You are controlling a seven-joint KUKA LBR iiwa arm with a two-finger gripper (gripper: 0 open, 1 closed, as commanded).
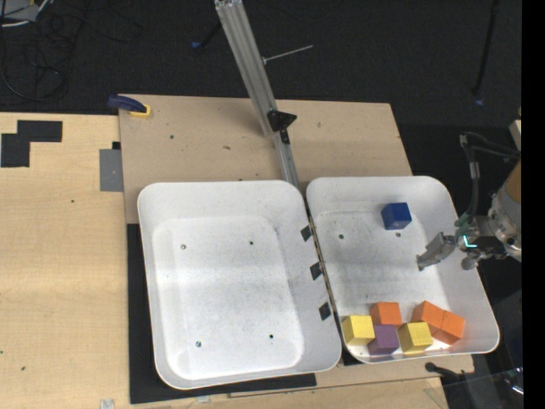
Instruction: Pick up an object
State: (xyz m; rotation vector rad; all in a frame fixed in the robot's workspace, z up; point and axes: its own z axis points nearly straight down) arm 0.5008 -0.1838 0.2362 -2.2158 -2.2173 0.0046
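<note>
Hovering at three o'clock over the right bin (pixel 456 196), the gripper (pixel 436 252) held nothing visible.
Its spread was unclear; a blue cube (pixel 396 216) lay at its eleven o'clock.

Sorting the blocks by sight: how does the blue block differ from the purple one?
The blue block stands alone near the right bin's far wall; the purple block sits packed among yellow and orange blocks by the near wall. Colour differs. Both look like small cubes in that bin.
</note>
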